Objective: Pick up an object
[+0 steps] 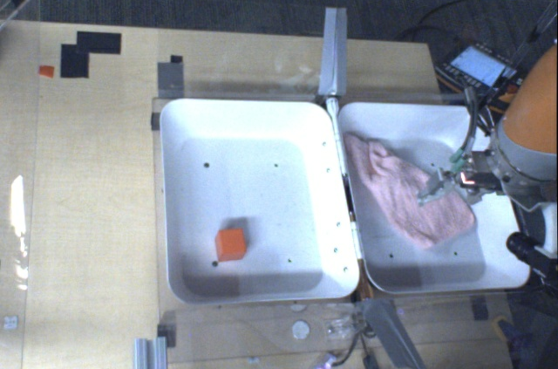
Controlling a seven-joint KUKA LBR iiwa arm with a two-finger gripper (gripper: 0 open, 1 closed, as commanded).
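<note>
A pink cloth (403, 191) lies crumpled in the right bin (497, 264), stretching from its upper left towards the middle. An orange block (231, 244) sits in the lower left part of the left bin (253, 127). My gripper (440, 181) reaches in from the right and hovers at the cloth's right end. Its fingers stand apart and open, with one fingertip (426, 198) just over the cloth's edge. Nothing shows between them.
A metal divider post (333, 53) stands behind the seam between the bins. Black markers (85, 51) and a small orange tag (46, 71) lie on the wooden bench at the far left. A screen device (478, 66) and cables sit behind the right bin.
</note>
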